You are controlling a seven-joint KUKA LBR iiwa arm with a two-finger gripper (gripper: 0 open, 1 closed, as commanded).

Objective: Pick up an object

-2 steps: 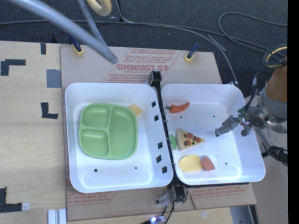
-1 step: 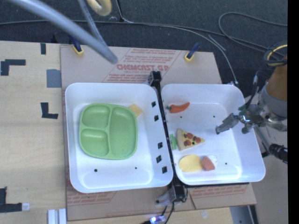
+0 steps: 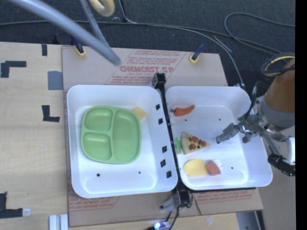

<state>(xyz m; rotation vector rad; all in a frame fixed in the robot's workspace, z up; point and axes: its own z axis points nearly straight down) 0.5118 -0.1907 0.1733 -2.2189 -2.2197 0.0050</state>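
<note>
Objects for picking lay in both bins, and none of them was in my grasp. At the far left was the pale wood bench [image 3: 29, 152] with dark tape marks, and on it a cardboard sheet [image 3: 144, 61] printed in red, under both bins. The left bin [image 3: 72, 128] held a green divided plate [image 3: 111, 134], lying flat toward the bin's left half. A small yellow wedge [image 3: 138, 112] lay touching the plate's upper right corner. A row of black clips [image 3: 163, 150] ran down the seam where the two bins met.

In the right bin [image 3: 256, 178], an orange-red chili [image 3: 183, 110] lay near the top left corner, well apart from me. Below it, just beside the seam, was a toy pizza slice [image 3: 193, 143] with its point aimed to the right. Lower still sat a round yellow piece [image 3: 194, 167], with a small red-and-pink piece [image 3: 213, 167] touching its right side.

My gripper [image 3: 225, 136] hung over the middle right of that bin, tilted and reaching leftward, with its tip near the point of the pizza slice but apart from it. Whether it was open or closed I could not tell, because the slanted view blurred it into one grey shape. Nothing showed at its tip. My arm [image 3: 280, 97] came in behind it over the bin's right rim, grey below its orange band.
</note>
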